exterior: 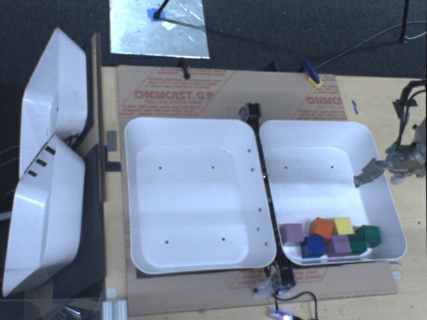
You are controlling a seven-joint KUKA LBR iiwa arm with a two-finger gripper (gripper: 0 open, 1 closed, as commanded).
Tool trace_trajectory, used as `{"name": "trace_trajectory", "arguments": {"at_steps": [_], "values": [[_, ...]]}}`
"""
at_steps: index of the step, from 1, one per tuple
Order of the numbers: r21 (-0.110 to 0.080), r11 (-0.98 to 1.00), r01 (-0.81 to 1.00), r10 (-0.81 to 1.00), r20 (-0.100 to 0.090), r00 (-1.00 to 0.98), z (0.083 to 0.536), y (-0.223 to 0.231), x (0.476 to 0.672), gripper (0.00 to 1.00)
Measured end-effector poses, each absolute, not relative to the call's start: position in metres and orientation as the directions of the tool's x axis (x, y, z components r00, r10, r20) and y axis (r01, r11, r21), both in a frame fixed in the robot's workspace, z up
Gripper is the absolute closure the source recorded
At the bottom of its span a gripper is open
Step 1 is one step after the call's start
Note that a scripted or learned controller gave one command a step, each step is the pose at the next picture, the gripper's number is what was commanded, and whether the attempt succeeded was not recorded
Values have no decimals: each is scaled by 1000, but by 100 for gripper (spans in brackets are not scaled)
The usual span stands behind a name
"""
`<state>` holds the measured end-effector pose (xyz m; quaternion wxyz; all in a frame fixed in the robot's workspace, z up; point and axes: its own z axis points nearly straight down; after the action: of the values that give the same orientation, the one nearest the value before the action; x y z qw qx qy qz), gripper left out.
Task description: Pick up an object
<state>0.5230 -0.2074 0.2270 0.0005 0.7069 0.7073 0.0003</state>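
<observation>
We look down at a slant on a worktop (200, 85) that carries two shallow white bins side by side. The left bin (197, 192) sits at about nine o'clock from the view's centre, and the right bin (320, 172) at about three o'clock.

The task's things are small coloured blocks, bunched together in the right bin's corner at about five o'clock. We see a light purple block (291, 233), an orange block (321, 227), a yellow block (343, 225), a blue block (312, 246), a second purple block (339, 244) and a green block (366, 236). They touch or sit just beside one another, pressed near the bin's near wall.

The gripper (367, 173) reaches in over the right bin's rim at three o'clock. We cannot tell how it is set, as it reads as one blurred grey shape. Nothing sits in it.

We judge that the task is at its approach step, with no block picked. The gripper is well apart from the cluster, which lies toward six o'clock from it. The next move calls for travel toward the cluster, then a descent onto one block at the edge of the group, perhaps the light purple or the green one, where neighbours crowd least.

The blocks look roughly cubic, so none shows a clear long axis. Their faces seem turned at slightly different angles, though the detail is too fine to say more.
</observation>
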Motion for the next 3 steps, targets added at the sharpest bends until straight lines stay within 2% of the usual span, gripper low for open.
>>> {"name": "trace_trajectory", "arguments": {"at_steps": [1, 2, 3], "values": [[-3, 0, 1000, 1000, 1, 0, 173, -213, 527, 0], [-4, 0, 1000, 1000, 1, 0, 115, -210, 519, 0], [-1, 0, 1000, 1000, 0, 0, 85, -210, 518, 0]]}}
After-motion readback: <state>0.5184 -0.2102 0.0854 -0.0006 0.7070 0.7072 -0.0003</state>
